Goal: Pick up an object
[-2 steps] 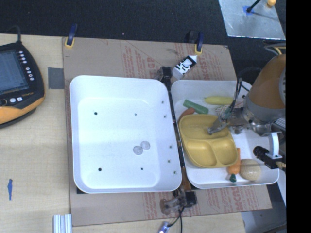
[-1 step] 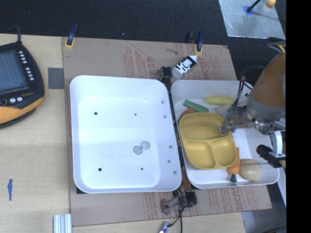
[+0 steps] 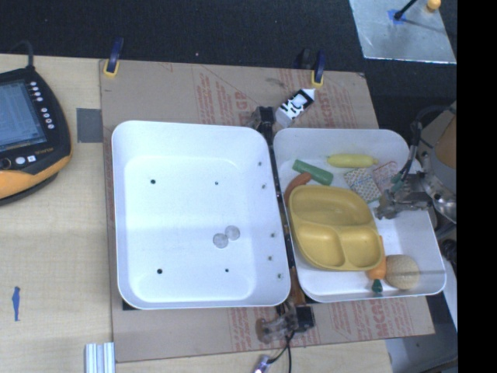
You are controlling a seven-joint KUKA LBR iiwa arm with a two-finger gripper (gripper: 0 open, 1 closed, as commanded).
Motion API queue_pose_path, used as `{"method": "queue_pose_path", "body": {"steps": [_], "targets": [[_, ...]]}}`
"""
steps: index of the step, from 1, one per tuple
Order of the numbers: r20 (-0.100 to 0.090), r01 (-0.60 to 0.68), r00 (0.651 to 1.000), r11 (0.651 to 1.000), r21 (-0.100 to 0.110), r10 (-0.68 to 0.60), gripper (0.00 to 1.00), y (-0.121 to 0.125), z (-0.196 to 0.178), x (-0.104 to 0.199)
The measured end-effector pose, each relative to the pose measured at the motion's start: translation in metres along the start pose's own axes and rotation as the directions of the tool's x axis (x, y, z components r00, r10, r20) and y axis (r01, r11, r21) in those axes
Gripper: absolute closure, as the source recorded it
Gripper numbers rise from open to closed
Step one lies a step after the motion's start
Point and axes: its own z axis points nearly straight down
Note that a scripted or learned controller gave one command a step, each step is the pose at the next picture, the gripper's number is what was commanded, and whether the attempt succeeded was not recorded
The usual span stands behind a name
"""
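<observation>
Camera view: right bin holds a yellow divided dish at centre, green piece at 11 o'clock, yellow banana-like toy at 12, patterned cloth at 1, beige ball at 5, orange bit at 10. Gripper sits low at the bin's 3 o'clock, just beside the cloth and dish rim; jaw state I cannot tell, nothing visibly held. Left bin has two coins.

Risk: fingers likely snag cloth or scrape the dish rim, shoving the dish instead of grasping anything.
</observation>
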Motion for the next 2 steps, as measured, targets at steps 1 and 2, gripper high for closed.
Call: {"method": "queue_pose_path", "body": {"steps": [1, 2], "targets": [[0.000, 0.000, 1.000, 1.000, 0.001, 0.000, 0.00, 0.000, 0.000, 0.000], [-0.001, 0.002, 1.000, 1.000, 0.004, -0.002, 0.00, 0.008, 0.029, -0.018]]}}
